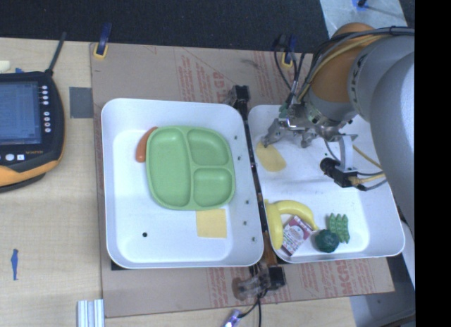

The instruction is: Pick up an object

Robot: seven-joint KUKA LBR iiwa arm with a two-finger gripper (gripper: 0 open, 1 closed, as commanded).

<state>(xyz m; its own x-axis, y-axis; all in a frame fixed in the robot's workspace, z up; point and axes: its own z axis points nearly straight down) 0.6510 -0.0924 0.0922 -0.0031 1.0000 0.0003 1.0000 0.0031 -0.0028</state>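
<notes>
Camera view has the two-finger gripper point(276, 137) spread wide and empty in the right white bin point(380, 248), its near fingertip point(268, 140) poised just above the flat pale-yellow round chip point(271, 158), which lies directly below and slightly right of it.

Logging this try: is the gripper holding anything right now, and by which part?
Nothing is held. The gripper hangs over the right bin, beside the pale yellow chip, with nothing between its fingers. Banana and the rest lie untouched.
</notes>
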